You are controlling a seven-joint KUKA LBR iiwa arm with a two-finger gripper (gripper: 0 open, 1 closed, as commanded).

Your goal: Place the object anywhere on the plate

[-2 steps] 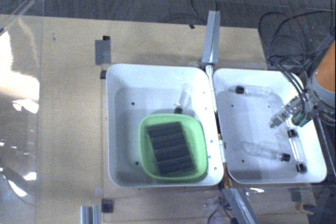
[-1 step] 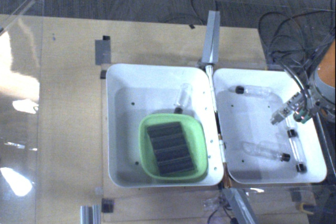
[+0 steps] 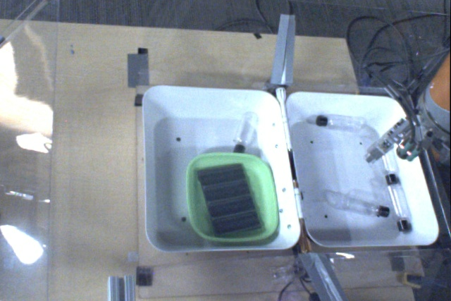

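A green square plate (image 3: 264,183) sits at the front of the left bin (image 3: 158,173), and a dark ridged block (image 3: 229,201) lies on it. A clear tube with a black cap (image 3: 246,130) lies just behind the plate, its capped end touching the plate's rim. The right bin (image 3: 338,166) holds several more clear capped tubes: one at the back (image 3: 342,123), one at the front (image 3: 356,203), and one along the right wall (image 3: 394,197). My gripper (image 3: 386,144) hangs over the right bin's right side, above the tube by the wall. Nothing shows in its grasp.
A grey metal post (image 3: 283,53) stands behind the seam between the bins. Black cables (image 3: 394,46) lie on the bench at the back right. A small dark bracket (image 3: 139,67) sits behind the left bin.
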